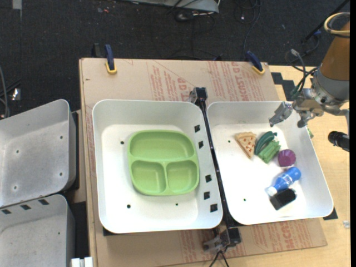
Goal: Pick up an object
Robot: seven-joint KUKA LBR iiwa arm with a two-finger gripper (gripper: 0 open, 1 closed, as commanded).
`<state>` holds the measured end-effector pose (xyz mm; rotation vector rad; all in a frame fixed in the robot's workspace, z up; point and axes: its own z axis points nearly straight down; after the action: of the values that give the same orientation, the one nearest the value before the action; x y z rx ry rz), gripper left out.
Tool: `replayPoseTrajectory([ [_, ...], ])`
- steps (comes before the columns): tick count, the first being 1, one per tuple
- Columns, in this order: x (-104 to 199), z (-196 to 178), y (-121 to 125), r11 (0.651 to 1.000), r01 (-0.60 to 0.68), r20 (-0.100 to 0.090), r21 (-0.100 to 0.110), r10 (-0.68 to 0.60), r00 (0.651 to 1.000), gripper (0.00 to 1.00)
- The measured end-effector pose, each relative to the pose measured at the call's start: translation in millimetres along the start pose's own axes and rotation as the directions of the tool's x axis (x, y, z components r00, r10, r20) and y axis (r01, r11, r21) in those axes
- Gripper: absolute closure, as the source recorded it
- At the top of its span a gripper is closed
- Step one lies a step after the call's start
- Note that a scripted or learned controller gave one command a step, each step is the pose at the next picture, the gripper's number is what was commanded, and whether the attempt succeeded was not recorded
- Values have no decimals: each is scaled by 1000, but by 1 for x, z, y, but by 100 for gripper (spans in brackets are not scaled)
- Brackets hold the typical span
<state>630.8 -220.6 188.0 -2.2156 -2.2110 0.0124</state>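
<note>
The right bin (245,204) holds several small objects: a tan pizza-slice toy (246,143), a green ridged object (267,145), a purple lump (286,158), a blue bottle (286,179) and a black block (283,198). My gripper (291,117) hangs over the bin's far right corner, just above and to the right of the green object. Its two fingers (280,114) are spread open with nothing between them.
The left bin (111,204) holds a light green divided plate (164,162). A black divider (210,160) runs between the two bins. Grey panels (33,149) lie to the left of the bench. The arm's orange band (338,57) is at the right edge.
</note>
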Motion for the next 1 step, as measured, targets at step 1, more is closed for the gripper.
replayPoseTrajectory([
  [1,1,-10,3,1000,3,3,-14,-3,1000,0],
])
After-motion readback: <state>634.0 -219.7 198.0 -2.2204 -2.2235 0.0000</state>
